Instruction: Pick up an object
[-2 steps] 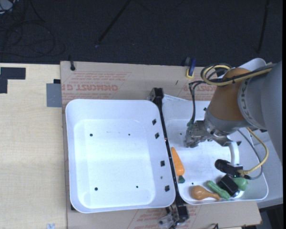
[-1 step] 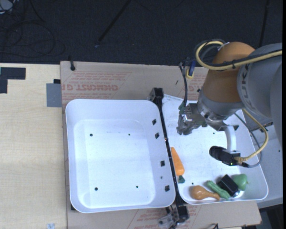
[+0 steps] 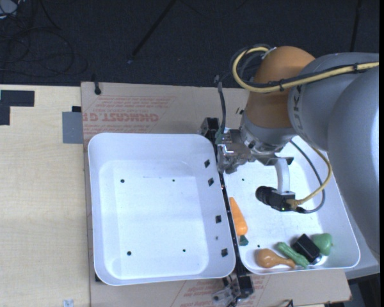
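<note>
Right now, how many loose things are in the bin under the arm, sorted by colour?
Orange: 1, the carrot-shaped piece
Tan: 1, the gourd-shaped piece
Green: 2, the long piece and the rounded piece
Teal: 1, the small bit
Black: 1, the block
Total: 6

Left bin (image 3: pixel 153 216): white floor open wall to wall, room to pass anywhere.

Right bin (image 3: pixel 336 219): far part and right side overhung by arm (image 3: pixel 333 120).

Orange piece (image 3: pixel 238 216) lay along left wall; small teal bit (image 3: pixel 243 240) just near of it.

Near edge was crowded: tan gourd-shaped piece (image 3: pixel 269 258), long green piece (image 3: pixel 291 253), black block (image 3: pixel 305 248) lying over it, rounder green piece (image 3: pixel 321 242) at right, all touching or nearly so.

Open floor was mid-bin, between orange piece and near-edge cluster.
</note>
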`<action>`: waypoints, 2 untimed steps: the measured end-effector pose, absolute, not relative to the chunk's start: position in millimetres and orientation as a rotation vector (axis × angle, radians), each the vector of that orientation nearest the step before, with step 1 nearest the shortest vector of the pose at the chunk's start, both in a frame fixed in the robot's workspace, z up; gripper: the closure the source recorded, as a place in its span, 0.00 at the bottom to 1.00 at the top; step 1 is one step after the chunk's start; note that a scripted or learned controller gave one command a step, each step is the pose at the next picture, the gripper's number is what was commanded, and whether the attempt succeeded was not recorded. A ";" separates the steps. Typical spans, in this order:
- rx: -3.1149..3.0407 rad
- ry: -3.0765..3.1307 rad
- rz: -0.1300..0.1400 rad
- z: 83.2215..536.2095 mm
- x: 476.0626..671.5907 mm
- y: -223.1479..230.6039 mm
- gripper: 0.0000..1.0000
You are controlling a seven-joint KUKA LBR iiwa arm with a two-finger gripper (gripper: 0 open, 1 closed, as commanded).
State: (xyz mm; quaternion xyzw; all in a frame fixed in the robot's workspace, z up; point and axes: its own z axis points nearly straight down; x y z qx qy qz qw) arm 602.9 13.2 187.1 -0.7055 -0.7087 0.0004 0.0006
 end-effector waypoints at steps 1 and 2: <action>-2.216 -2.221 0.006 196.7 601.6 10.4 1.00; -2.215 -2.228 -0.005 264.8 581.4 70.4 1.00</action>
